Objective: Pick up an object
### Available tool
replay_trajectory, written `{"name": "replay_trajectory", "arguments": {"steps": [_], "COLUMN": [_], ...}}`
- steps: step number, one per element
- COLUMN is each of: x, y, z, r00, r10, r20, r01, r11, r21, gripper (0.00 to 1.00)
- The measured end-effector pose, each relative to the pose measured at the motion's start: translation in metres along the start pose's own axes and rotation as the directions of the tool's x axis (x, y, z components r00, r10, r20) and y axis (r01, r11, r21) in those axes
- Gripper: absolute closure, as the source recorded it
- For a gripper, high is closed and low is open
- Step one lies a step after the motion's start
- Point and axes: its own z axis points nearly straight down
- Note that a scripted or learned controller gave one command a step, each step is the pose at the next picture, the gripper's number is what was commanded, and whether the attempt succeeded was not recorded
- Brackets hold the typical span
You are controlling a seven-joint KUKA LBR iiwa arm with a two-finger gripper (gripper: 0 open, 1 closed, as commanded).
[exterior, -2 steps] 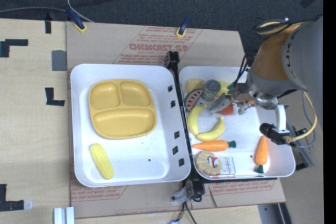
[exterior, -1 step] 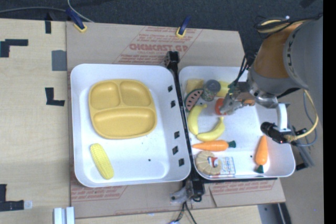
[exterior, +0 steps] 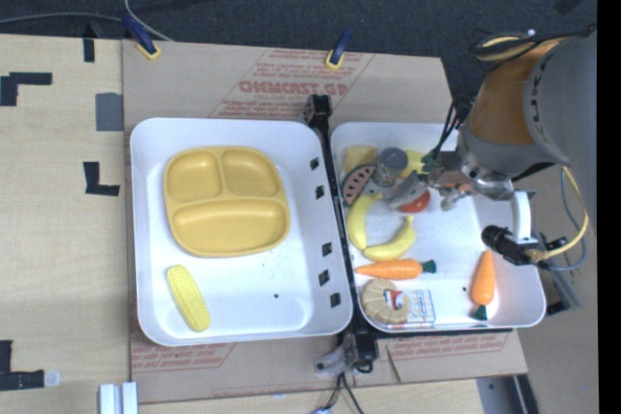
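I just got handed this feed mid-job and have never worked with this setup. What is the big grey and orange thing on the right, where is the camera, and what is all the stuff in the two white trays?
You are looking down at a slant from one fixed camera above a bench. The grey and orange shape is a robot arm reaching in from the right; its gripper is low over the right bin, among the toys near the top. I cannot tell from here whether it has hold of anything.

The left bin holds a yellow divided plate and a toy corn cob. The right bin holds toy food: a banana, a carrot lying flat in the middle, a second carrot by the right wall, a watermelon slice, a small grey can and a round flat pack at the front.
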Motion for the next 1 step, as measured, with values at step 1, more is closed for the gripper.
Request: {"name": "replay_trajectory", "arguments": {"steps": [1], "x": [0.0266], "y": [0.0425], "z": [0.0307], "r00": [1.000], "r10": [0.004], "r20": [0.006], "r01": [-0.004], "r11": [1.000], "r21": [-0.007], "gripper": [0.00]}}
